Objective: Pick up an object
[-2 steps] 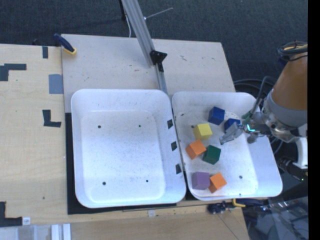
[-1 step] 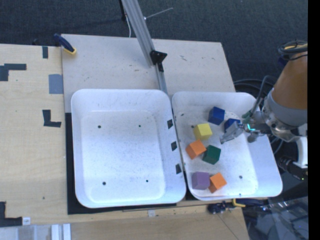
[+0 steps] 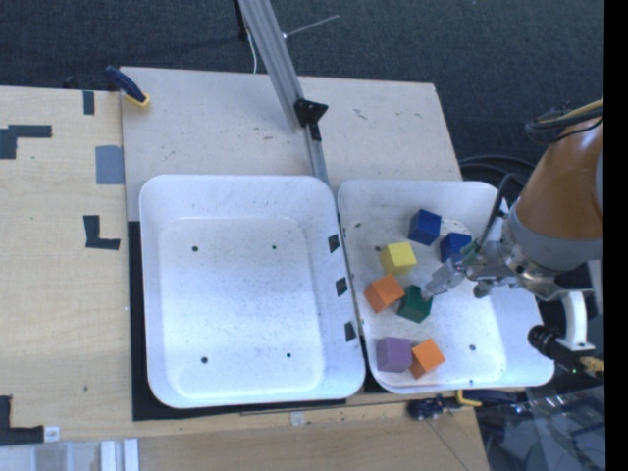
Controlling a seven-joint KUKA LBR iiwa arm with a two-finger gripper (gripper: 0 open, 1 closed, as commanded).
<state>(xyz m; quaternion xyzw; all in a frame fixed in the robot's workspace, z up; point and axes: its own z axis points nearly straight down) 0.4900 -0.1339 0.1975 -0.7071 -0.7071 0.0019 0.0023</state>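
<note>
The right white bin (image 3: 491, 361) holds several small blocks: a blue one (image 3: 425, 226), a second blue one (image 3: 454, 244), a yellow one (image 3: 398, 256), an orange one (image 3: 384, 290), a dark green one (image 3: 415, 305), a purple one (image 3: 394, 353) and a smaller orange one (image 3: 427, 357). My gripper (image 3: 440, 281) reaches in from the right, low over the bin's middle. Its tips sit just right of and above the green block, below the second blue block. I see no block between them.
The left white bin (image 3: 157, 263) lies beside the right one. A grey metal bar (image 3: 280, 57) slants down from the top to the gap between the bins. The arm's orange band (image 3: 564, 189) and cables occupy the right side.
</note>
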